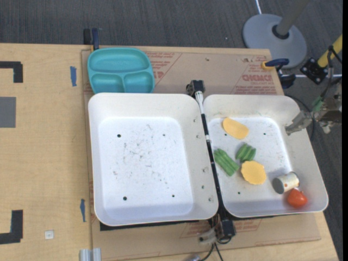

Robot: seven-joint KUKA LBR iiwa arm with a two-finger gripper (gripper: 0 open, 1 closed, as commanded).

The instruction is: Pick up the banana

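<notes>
The wooden bench [43, 162] fills most of the camera view, with a sheet of brown cardboard [217, 69] lying under the two bins. The left white bin [98, 145] shows fine dark scuffs on its floor. The right white bin [272, 110] sits edge to edge with it, and a black clip [195, 86] stands at the far end of their shared rim. A teal divided tray [120, 69] rests just behind the left bin, touching its far edge.

The gripper [298, 123] reaches in from the right, at the right wall of the right bin near its far corner. It is small and partly blurred here, so I cannot tell how wide it stands or whether it has hold of anything. It is well apart from the banana.

The banana [235, 128] appears to be the elongated yellow piece lying flat in the far left part of the right bin. Its long axis runs from upper left to lower right in the view, the lower right end towards the bin's middle. A rounder yellow piece [253, 173] lies nearer the camera, with two green vegetables [225, 162] [246, 153] between them. A red tomato [297, 199] sits in the near right corner, touching a small grey and white cylinder [285, 182]
</notes>
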